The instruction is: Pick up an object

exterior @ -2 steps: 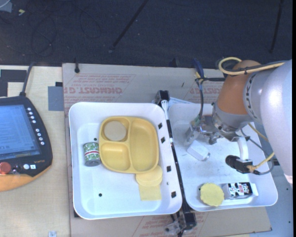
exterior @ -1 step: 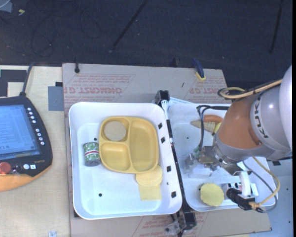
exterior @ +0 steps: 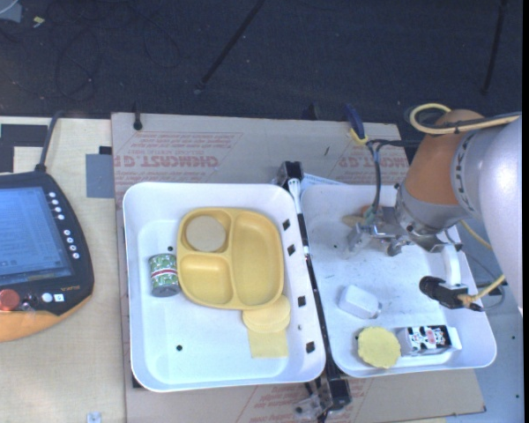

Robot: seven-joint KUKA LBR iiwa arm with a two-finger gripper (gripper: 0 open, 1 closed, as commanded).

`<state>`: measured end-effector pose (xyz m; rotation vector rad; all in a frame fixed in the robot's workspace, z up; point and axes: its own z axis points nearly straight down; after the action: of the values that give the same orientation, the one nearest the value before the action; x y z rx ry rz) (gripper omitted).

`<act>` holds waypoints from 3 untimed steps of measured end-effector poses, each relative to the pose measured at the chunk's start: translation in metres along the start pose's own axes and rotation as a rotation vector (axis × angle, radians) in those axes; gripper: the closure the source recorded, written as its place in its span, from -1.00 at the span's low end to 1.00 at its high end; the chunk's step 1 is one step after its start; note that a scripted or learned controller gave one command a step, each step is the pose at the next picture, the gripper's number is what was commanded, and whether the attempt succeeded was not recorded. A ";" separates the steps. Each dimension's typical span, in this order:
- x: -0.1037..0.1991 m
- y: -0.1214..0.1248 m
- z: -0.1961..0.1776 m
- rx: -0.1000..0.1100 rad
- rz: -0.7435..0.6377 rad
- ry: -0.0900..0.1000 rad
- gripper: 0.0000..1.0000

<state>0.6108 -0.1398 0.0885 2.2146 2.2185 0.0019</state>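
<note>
No object in the grasp as far as visible. Candidates sit in the right bin (exterior: pixel 404 271): white block (exterior: pixel 359 301) lies flat mid-bin toward its left wall, and a yellow disc (exterior: pixel 378 348) is at the near edge, touching or just beside a black-and-white packet (exterior: pixel 428 339) toward the near-right corner. The gripper (exterior: pixel 370 233) is low over the bin's far half, apart from the block; can't tell if it's released or clenched. In the left bin (exterior: pixel 159 342), a yellow divided tray (exterior: pixel 256 263) holds a pale round piece (exterior: pixel 204 233) in its far-left compartment, with a small patterned can (exterior: pixel 163 274) just off the tray's left side. A yellow flat piece (exterior: pixel 269 329) pokes out at the tray's near-right corner. A teach pendant (exterior: pixel 26 245) sits on the bench, left of both bins.
</note>
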 end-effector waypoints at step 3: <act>0.061 -0.025 -0.011 0.008 -0.001 0.009 -1.00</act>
<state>0.5854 -0.0790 0.0991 2.2220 2.2273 0.0030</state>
